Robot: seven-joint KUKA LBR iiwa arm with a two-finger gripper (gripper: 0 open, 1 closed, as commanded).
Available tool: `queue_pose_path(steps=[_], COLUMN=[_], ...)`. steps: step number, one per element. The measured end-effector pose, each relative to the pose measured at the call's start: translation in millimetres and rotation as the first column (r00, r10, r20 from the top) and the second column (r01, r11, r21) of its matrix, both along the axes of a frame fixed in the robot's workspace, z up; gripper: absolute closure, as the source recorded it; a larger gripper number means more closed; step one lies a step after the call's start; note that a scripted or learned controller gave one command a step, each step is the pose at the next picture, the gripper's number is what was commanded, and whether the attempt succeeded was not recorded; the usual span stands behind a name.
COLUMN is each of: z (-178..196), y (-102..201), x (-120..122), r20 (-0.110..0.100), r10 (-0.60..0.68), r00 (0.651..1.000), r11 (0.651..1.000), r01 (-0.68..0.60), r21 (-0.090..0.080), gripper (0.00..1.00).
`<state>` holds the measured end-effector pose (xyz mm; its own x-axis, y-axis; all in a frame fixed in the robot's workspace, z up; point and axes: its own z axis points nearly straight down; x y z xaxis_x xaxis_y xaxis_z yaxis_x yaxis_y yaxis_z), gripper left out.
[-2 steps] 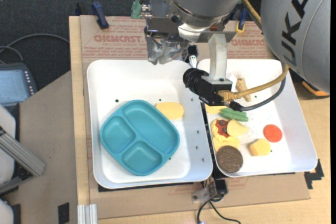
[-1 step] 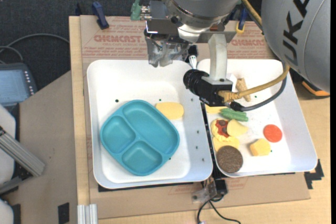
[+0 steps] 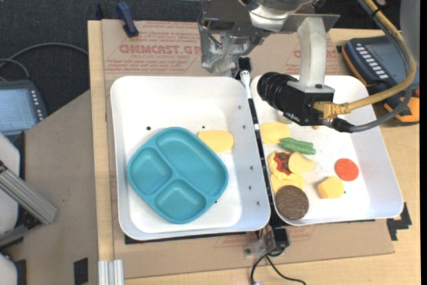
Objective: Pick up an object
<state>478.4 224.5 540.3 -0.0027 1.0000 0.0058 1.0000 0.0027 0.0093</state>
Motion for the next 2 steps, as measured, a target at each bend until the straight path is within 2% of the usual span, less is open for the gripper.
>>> queue_pose_path(steps=[1, 2], z=[-130.8, -112.9], y=[-60.7, -56.7], x=[-0.3, 1.3], r20=[-0.024, -0.006], r10=[-0.009, -0.002], r00=[1.000, 1.000], r11=[1.000, 1.000], r01=[0.009, 0.002], r21=[-0.012, -0.006], gripper=[1.00, 1.00])
